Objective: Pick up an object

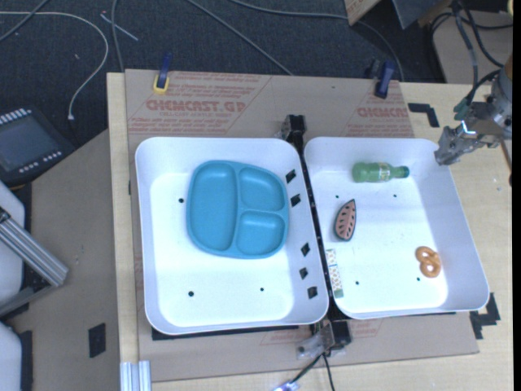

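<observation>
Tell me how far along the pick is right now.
Nothing looks picked yet. The green bottle, the watermelon slice toy and the pretzel all lie in the right bin. The gripper sits over that bin's far right corner. Reaching, grasping and lifting an object are all left.

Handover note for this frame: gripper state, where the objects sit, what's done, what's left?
Gripper: above the right bin's far right corner, nothing seen held; open or shut cannot be told.
Right bin: green bottle lying near the far wall, watermelon slice left of centre, pretzel near the right wall, small packet by the divider.
Left bin: blue divided plate.
Done: nothing picked. Left: descend, grasp one object, lift.
</observation>
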Tool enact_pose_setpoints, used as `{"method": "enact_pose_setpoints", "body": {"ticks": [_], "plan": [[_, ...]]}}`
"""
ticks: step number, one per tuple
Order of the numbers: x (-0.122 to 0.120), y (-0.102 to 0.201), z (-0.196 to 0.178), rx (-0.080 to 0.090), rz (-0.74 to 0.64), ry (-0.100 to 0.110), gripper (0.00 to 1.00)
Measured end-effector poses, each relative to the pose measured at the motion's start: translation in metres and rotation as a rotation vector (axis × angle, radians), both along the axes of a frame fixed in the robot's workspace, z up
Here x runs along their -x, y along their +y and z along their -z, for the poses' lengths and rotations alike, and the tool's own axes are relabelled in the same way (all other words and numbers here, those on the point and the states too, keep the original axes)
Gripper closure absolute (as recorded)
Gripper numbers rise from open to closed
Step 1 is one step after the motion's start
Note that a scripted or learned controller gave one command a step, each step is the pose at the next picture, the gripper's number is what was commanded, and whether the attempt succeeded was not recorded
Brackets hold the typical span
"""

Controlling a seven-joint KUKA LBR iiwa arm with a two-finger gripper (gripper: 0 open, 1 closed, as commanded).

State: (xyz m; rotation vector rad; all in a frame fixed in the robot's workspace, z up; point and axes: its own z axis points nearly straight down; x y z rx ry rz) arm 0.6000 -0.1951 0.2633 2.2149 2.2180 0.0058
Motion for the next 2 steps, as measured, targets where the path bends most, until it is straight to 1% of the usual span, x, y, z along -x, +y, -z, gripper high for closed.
{"method": "enact_pose_setpoints", "body": {"ticks": [1, 2], "plan": [[-0.003, 0.055, -0.006, -0.005, -0.005, 0.007, 1.0], [-0.002, 0.099, -0.004, -0.004, -0.003, 0.009, 1.0]]}}
